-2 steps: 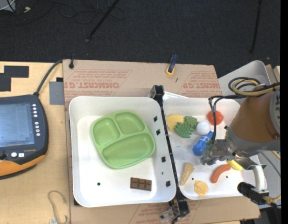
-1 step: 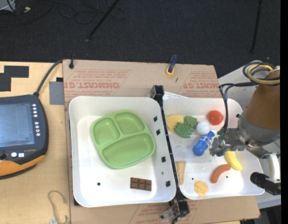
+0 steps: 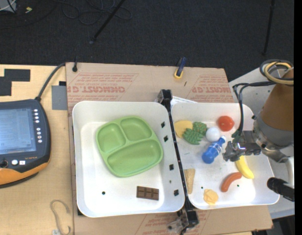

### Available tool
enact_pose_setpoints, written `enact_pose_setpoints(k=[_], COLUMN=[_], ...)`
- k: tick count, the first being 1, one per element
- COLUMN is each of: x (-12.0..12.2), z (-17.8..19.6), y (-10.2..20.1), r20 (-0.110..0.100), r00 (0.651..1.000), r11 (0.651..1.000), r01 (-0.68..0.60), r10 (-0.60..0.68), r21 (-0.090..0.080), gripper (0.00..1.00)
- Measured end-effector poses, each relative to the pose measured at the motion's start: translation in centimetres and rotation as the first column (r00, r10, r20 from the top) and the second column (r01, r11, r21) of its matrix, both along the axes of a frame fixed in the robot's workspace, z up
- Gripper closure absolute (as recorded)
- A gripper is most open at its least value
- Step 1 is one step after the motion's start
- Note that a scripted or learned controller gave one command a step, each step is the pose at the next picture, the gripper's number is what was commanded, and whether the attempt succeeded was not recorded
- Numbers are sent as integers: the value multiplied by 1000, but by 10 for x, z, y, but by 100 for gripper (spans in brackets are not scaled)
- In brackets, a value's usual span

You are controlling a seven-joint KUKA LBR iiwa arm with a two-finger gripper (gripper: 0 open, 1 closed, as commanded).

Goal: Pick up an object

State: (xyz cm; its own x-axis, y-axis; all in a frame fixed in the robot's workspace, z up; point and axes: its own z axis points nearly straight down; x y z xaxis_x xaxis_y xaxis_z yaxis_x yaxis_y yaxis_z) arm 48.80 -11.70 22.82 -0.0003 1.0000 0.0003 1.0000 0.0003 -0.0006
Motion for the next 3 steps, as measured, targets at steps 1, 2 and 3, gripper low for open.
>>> enact_pose_setpoints(k=[1,2,3], x=[27,65,94], z=[-11,0,-9], y=[40,84,120], r20=[-2,0,-2], r00=[1000,1000,1000], r11=[1000,1000,1000], r01=[-3,-4,-3], r10=[3,4,3], r21=[1,0,1], gripper=[100,100,100])
